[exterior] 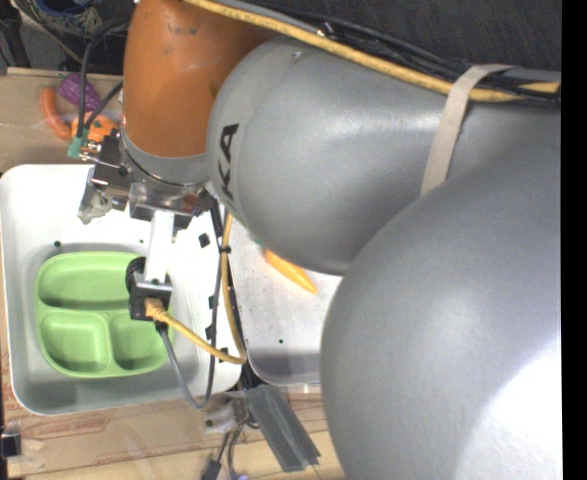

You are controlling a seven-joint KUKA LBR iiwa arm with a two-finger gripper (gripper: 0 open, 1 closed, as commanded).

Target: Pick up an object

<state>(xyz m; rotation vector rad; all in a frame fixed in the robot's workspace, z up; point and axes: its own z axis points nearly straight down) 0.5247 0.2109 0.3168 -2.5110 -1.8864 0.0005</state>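
Fingers of the gripper hung at 12 o'clock of a green three-compartment plastic tray in the left shallow white bin; whether open or closed could not be told. At the tray's 3 o'clock, an orange tapered piece lay in the right bin.

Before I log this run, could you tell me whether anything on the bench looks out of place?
A small clutter of orange, purple and green things lies on the bench outside the left bin, not in it. The green divided tray sits flat inside, and nothing looks spilled or damaged.
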